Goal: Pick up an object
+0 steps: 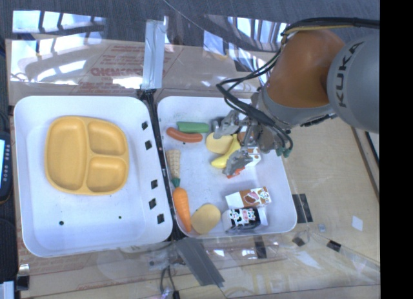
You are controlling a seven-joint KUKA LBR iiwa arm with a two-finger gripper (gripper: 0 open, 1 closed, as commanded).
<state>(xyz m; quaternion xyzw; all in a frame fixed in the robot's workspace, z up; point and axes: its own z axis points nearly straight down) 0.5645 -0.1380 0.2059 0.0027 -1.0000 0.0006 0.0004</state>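
Closest to you in the right bin [277,223], a carrot [182,208] lies along the left wall, with a round tan potato-like piece [206,218] just beside it. Next to that you've got two small cartons, a black-and-white one [244,219] and a brown-and-white one [248,197], side by side near the front right corner. Move up the left wall and there's a pale corn cob [174,163]. Mid-bin, the gripper [240,155] is down among the clutter, over a yellow banana-like piece [222,159] and a yellow lemon-like piece [218,142]; something red shows at its tip, but you can't tell whether the jaws are spread or clenched, or grasping anything. Farther back lie a red sausage [184,135] and a green pepper-like piece [193,126]. Over in the left bin [39,226], a yellow three-compartment tray [87,154] sits toward the back. Above it all, the grey arm [348,78] with its orange band reaches in from the right.
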